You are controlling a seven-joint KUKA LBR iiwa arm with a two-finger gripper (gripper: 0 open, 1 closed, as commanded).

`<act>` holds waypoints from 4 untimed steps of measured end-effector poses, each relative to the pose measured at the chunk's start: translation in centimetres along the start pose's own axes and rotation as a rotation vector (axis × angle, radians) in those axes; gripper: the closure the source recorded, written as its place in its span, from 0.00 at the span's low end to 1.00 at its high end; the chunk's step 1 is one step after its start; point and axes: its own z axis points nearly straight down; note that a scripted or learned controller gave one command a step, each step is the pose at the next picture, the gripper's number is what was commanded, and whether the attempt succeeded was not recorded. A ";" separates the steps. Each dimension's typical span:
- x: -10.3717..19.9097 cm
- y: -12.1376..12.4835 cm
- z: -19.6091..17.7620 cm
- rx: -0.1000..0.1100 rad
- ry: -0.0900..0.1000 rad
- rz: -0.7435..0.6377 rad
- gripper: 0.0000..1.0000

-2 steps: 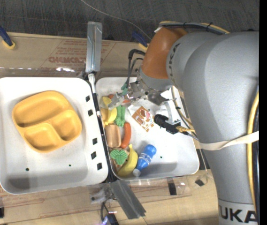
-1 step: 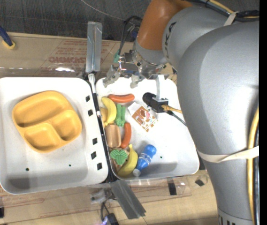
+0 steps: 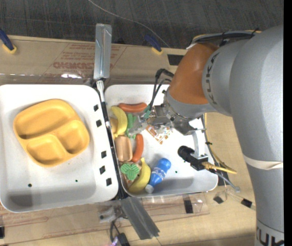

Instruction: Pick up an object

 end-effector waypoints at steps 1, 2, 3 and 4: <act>3.8 -1.4 -3.5 -0.007 0.002 -0.049 0.00; 7.3 -4.1 -3.4 -0.004 0.001 -0.093 0.00; 3.9 2.0 -3.5 -0.007 -0.001 -0.205 0.00; 4.3 1.3 -9.8 -0.013 -0.001 -0.181 0.00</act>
